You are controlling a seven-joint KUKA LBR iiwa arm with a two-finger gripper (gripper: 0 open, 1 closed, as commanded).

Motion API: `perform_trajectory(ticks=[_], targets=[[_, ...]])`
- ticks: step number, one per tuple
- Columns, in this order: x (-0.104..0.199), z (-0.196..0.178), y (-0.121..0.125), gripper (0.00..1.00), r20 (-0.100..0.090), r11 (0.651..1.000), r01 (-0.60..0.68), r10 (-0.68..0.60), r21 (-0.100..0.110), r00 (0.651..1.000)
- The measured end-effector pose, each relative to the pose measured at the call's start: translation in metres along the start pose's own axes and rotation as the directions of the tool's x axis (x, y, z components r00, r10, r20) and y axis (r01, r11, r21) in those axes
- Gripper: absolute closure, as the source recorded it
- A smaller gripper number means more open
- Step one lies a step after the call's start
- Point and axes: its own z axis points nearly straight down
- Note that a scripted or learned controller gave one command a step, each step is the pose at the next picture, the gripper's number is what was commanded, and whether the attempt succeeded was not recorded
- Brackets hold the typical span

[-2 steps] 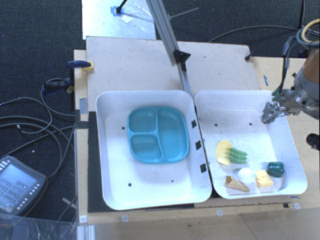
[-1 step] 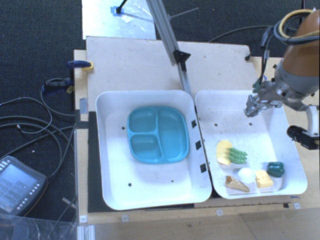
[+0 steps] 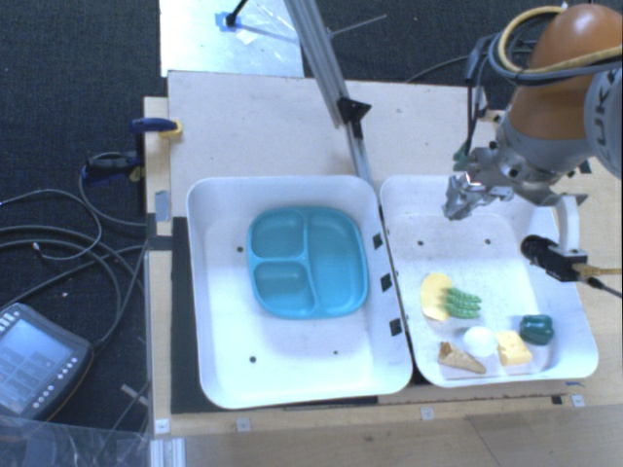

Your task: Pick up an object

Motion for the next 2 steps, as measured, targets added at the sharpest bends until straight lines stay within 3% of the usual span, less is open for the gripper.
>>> perform_trajectory(ticks=[1, 2], targets=[[0.050, 0.002, 0.020, 1.00, 0.000, 1.000, 0.000, 0.000, -0.001, 1.000], [0.093, 0.015, 0.024, 1.00, 0.000, 1.000, -0.002, 0.002, 0.003, 1.000]])
